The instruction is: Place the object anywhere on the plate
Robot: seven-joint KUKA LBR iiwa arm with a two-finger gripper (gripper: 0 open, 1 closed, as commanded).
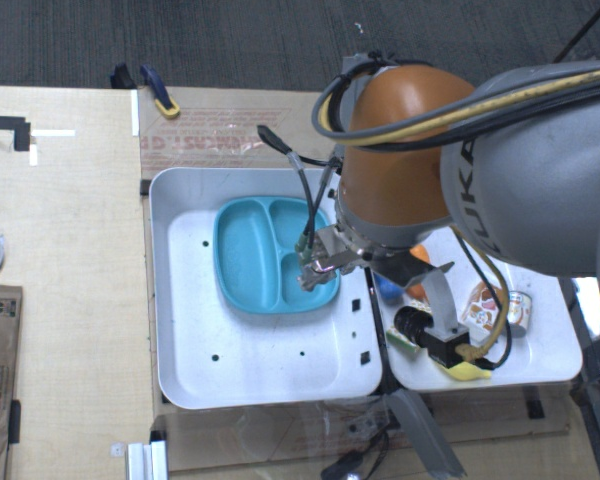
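Observation:
A light blue divided plate [260,258] lies in the left white bin [190,348], toward its back. My gripper [315,268] hangs over the plate's right-hand compartments, close to the rim. I see no object between it and the plate. The big orange and grey wrist hides the plate's right edge and much of the right bin [540,363].
In the right bin, partly under the arm, lie an orange piece [420,256], a blue thing [388,288], a white and red labelled can [488,310] and a yellow thing [467,371]. A blue and yellow clamp [160,93] sits on the bench behind the bins.

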